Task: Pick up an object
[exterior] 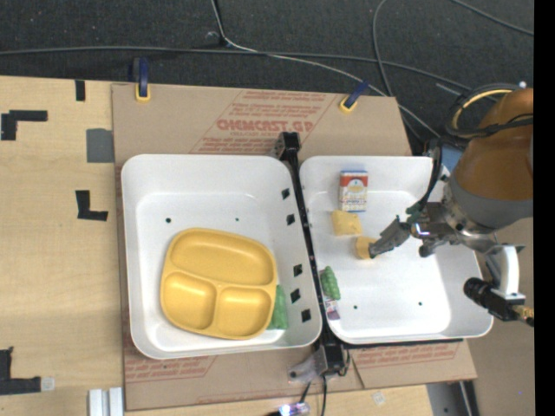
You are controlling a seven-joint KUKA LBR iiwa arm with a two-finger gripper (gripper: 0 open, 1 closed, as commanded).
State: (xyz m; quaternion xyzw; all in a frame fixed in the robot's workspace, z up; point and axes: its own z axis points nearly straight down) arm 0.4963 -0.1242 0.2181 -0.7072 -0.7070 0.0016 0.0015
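The right bin [434,315] holds a small red and white box [353,189], a pale yellow chunk [347,224] just below it, and a second yellow chunk [363,249]. A green packet [329,282] lies against that bin's left wall. My gripper [400,250] hangs low over the middle of the right bin, open, fingers spread wide. Its left fingertip [378,250] sits right beside the second yellow chunk; I cannot tell whether they touch. Nothing is between the fingers.
The left bin [139,198] carries a yellow divided plate [218,282] with a green item [279,308] wedged at its right edge. A black divider [299,224] with clips runs between the bins. Cables cross the dark bench behind.
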